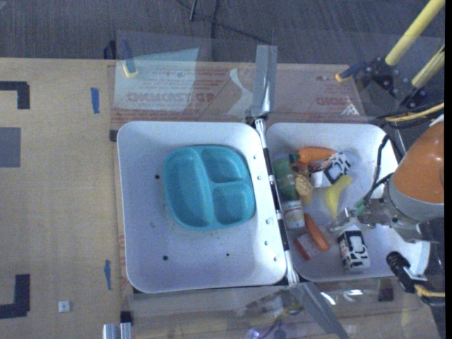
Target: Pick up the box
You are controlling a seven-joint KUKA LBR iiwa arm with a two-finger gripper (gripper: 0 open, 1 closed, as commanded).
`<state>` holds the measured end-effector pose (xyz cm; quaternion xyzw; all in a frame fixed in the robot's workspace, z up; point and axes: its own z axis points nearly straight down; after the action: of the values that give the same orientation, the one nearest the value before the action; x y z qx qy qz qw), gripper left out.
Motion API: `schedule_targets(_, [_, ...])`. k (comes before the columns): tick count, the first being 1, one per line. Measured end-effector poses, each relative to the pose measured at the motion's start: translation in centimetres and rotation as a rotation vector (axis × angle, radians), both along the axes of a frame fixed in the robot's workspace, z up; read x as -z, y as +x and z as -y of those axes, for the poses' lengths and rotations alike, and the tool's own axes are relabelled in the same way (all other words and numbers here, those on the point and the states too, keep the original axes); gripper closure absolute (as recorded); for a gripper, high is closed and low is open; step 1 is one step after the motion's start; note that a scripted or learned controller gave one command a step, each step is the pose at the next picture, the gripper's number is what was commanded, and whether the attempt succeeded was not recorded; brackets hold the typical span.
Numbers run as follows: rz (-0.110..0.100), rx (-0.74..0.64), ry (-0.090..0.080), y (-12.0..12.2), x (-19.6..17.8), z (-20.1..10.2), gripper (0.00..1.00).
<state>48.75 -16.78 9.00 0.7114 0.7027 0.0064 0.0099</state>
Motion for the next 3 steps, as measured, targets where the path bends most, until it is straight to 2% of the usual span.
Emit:
schedule_targets(1, [-0.004,0.382,0.003,1.0,0.1,-5.9,0.0])
schedule_targets(2, [-0.014,0.883,0.016,5.8,0.1,-2.7,0.0])
schedule_targets(3, [-0.017,0.69,0.028,0.7,0.0,3.7,0.0])
